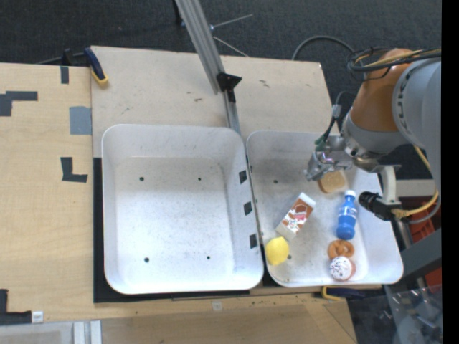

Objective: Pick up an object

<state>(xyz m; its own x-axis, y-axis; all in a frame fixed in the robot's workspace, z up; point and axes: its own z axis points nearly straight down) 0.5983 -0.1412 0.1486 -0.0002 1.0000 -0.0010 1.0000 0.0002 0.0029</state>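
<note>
While the arm reaches in from the right, its gripper (324, 165) hangs low over the right bin (267, 156), just beside a tan bread-like piece (333, 183), apparently lined up to grasp it. Whether the claw is apart or together, I cannot tell. Print on the small carton (296, 216) and blue bottle (346, 217) is illegible.

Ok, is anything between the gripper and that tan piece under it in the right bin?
Nothing visible. The gripper sits right at the tan piece, at its upper left edge. The blue bottle and small carton lie apart, nearer the camera.
</note>
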